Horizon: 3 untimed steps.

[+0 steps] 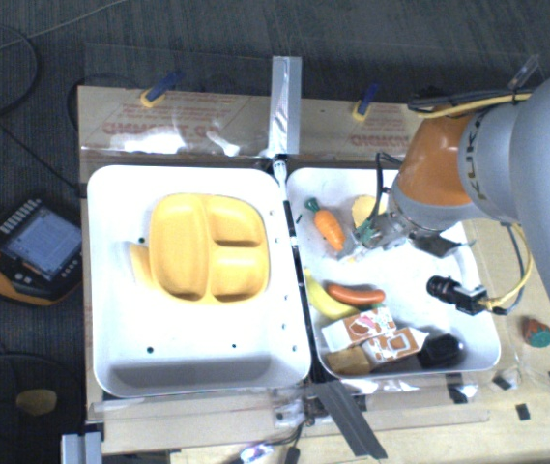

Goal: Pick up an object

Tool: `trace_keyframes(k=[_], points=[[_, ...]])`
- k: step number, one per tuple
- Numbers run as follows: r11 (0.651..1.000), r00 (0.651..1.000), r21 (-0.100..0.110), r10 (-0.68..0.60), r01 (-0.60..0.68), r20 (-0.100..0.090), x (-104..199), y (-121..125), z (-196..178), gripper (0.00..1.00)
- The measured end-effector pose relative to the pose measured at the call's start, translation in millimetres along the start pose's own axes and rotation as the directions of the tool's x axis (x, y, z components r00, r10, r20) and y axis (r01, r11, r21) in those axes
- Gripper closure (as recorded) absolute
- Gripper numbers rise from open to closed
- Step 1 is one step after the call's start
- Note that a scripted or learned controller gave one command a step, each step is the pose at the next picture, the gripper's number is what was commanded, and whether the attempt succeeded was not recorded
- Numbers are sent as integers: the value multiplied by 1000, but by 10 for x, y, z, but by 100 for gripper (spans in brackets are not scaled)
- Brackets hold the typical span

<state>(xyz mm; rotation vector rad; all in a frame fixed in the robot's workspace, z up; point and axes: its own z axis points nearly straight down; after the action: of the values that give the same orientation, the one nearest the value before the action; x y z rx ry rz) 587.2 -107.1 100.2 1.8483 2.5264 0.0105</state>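
The hand [373, 232] sits low in the right bin [482, 351], just beside the carrot [329, 229] and above the sausage [355, 295]; grip state cannot be determined.

Arm [506, 153]: reaches in from the right, orange band above the wrist
Gripper [376, 232]: low over the right bin's upper half

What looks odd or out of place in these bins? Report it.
Nothing looks spilled or broken. The yellow tray sits at a slight tilt in the left bin. In the right bin, the hot dog lies across the banana, and the carton rests askew in the crowded front corner.
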Motion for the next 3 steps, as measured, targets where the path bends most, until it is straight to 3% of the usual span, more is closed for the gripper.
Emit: trace_keyframes(k=[1,2,3], points=[[981,981,12,-193,193,-6,-329,-773,-748,100],[992,992,12,-124,124,-7,204,238,-827,100],[998,998,14,67,-67,-2,537,883,-1135,100]])
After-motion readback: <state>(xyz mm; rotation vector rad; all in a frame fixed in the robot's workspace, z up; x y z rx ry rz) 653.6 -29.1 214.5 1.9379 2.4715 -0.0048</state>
